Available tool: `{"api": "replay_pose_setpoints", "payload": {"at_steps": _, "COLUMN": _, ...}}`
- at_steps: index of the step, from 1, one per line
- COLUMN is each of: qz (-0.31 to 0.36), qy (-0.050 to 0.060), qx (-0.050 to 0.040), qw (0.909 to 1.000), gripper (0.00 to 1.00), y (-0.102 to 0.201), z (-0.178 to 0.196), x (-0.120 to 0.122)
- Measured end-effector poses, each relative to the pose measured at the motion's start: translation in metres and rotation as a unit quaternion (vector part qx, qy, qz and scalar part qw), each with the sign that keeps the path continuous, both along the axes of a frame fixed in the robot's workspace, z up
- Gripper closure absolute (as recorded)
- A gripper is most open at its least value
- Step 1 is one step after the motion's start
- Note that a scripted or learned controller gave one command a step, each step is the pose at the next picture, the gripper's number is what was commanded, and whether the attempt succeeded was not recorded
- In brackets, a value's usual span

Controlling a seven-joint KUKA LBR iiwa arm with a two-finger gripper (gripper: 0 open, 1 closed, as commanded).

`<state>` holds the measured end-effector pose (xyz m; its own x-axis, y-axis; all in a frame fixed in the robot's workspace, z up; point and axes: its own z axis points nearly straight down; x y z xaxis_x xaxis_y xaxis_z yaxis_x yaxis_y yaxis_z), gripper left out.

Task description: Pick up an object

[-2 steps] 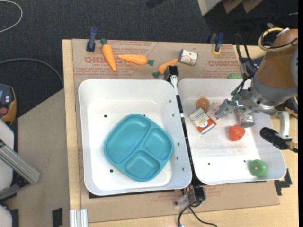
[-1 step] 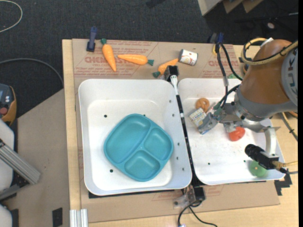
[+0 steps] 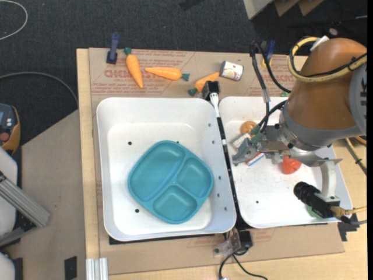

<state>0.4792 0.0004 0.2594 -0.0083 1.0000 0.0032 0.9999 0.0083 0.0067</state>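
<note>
The bench [image 3: 87, 133] is covered in brown cardboard and carries two white bins side by side. On the bare cardboard along the upper edge lie, from the left, a blue clip [image 3: 112, 47], a toy carrot [image 3: 134, 69] tilted steeply, a second toy carrot [image 3: 165, 73] lying almost level, a third toy carrot [image 3: 203, 84] near the bins' shared corner, and a small white cup [image 3: 232, 70] on its side.

The left bin [image 3: 113, 118] holds a teal divided plate [image 3: 170, 181] with three compartments, lying flat in the lower middle of the bin.

The right bin [image 3: 271, 206] holds a small orange round object [image 3: 249, 126] in its upper left part, close to the wall shared with the left bin. Just below it, the hand [image 3: 246, 152] sits low over the left part of this bin, pointing toward the dividing wall. I cannot tell how far open it is, nor whether it has hold of anything. A small red, white and blue piece [image 3: 255, 160] shows just beneath it; what it is stays unclear. To the right, a red object [image 3: 291, 166] lies on the bin floor, apart from the hand. The arm [image 3: 323, 92], with its orange band, covers the upper right of this bin.
</note>
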Motion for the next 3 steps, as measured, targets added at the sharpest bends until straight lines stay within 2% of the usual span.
{"api": "replay_pose_setpoints", "payload": {"at_steps": 1, "qz": -0.004, "qy": 0.002, "qx": -0.0015, "qw": 1.0000, "gripper": 1.00, "y": -0.004, "z": 0.006, "x": 0.001}}
{"api": "replay_pose_setpoints", "payload": {"at_steps": 2, "qz": 0.000, "qy": 0.000, "qx": -0.0003, "qw": 1.0000, "gripper": 1.00, "y": 0.050, "z": 0.066, "x": 0.001}}
{"api": "replay_pose_setpoints", "payload": {"at_steps": 3, "qz": -0.003, "qy": 0.002, "qx": -0.0016, "qw": 1.0000, "gripper": 1.00, "y": 0.047, "z": 0.073, "x": 0.001}}
